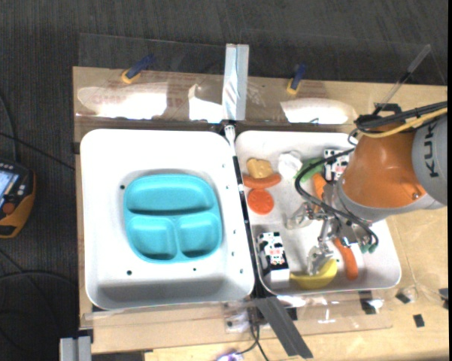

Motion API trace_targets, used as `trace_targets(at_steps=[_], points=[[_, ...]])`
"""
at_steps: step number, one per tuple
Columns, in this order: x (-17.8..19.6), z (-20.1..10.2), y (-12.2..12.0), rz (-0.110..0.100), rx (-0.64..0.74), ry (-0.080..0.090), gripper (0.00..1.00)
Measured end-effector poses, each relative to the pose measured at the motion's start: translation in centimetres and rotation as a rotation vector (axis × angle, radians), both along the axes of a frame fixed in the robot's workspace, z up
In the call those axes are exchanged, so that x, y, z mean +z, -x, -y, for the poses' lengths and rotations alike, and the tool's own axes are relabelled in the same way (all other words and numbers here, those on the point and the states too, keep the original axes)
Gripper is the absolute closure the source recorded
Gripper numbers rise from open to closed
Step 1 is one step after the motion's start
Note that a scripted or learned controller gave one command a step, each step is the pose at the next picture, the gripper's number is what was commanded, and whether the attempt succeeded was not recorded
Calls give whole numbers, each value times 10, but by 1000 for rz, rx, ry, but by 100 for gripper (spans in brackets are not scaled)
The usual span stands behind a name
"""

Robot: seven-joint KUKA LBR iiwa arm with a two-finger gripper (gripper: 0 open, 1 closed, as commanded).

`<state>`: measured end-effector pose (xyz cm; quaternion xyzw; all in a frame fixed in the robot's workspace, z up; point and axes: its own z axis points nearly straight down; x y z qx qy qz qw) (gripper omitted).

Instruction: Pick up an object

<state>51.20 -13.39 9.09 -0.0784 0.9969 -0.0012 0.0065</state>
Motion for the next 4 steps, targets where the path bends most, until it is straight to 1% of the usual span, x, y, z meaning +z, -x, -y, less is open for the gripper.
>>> trace_targets(at_steps=[1, 2, 3, 4], points=[[-1, 14, -86, 3, -25, 3, 0], [0, 12, -26, 0, -74, -1, 0], [0, 81, 3, 1, -124, 2, 0], [-1, 66, -89, 2, -13, 3, 0]])
